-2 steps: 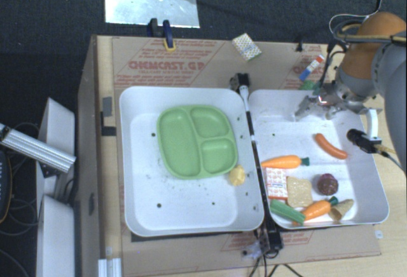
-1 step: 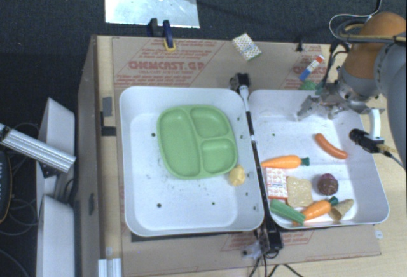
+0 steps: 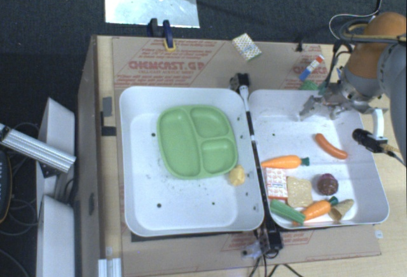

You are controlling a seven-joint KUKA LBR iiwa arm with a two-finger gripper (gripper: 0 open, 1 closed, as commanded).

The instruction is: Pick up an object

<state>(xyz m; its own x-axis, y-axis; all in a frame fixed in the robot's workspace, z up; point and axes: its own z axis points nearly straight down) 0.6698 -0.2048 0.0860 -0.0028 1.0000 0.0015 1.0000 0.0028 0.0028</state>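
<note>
Upper right of frame: gripper (image 3: 322,106) hangs over right bin (image 3: 280,104) far edge, fingers apart, nothing between them. Sausage (image 3: 331,146) lies just below it, carrot (image 3: 283,161) lower left. Approach step, I judge; next calls for descending onto the sausage.

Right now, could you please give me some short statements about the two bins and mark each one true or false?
1. The green divided plate lies in the left bin. True.
2. The sausage lies on the green plate. False: it lies in the right bin.
3. The pincer is over the right bin's far edge. True.
4. Two carrots lie in the left bin. False: the upper carrot and the lower carrot lie in the right bin.
</note>
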